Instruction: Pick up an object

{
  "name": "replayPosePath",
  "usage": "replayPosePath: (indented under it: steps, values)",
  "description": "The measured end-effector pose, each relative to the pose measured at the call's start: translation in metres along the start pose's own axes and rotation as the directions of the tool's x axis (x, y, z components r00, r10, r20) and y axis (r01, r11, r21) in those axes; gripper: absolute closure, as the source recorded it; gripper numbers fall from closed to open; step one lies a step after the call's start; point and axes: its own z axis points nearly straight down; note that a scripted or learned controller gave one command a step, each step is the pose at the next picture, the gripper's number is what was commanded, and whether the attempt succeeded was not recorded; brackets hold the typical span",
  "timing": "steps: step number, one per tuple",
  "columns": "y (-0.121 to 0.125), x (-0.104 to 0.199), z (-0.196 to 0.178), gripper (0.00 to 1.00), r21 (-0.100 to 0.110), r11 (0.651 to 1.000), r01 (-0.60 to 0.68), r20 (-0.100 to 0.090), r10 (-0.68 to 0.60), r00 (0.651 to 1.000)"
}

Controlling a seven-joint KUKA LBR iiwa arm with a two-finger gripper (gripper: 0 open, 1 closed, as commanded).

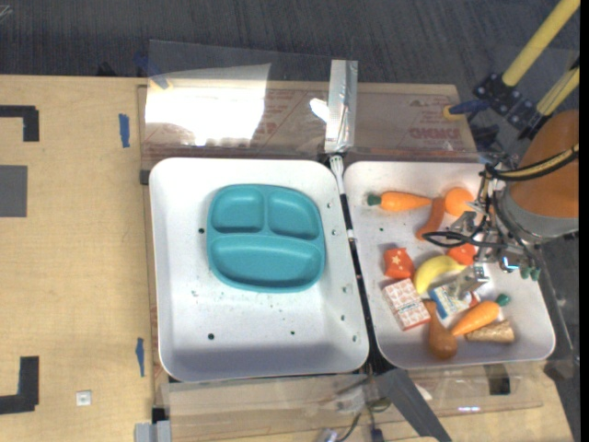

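Two shallow white bins side by side on a wooden bench. Left bin: one teal divided plate, lying flat toward the far half. Right bin: a cluster of toy foods. Far edge of the cluster: a carrot with green tip pointing left. Centre: a small red block, just left of a yellow banana. Near side: a printed carton, a brown sausage-like piece, a second carrot and a tan cone, all crowded together. Grey arm with orange band entering from the right above the right bin. Gripper low over the cluster, beside an orange piece and just right of the banana, amid dark cabling. Finger opening and any grasp: cannot be told, tips lost among cables and toys.
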Motion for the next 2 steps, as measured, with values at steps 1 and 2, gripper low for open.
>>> replayPosePath:
  steps: [1, 2]
  values:
    - [0.0075, -0.0089, 0.002, 0.0, 0.0, 0.998, -0.056, -0.009, 0.056, 0.998]
    - [0.0078, 0.0011, 0.001, 0.0, -0.002, 0.994, -0.113, -0.001, 0.113, 0.994]
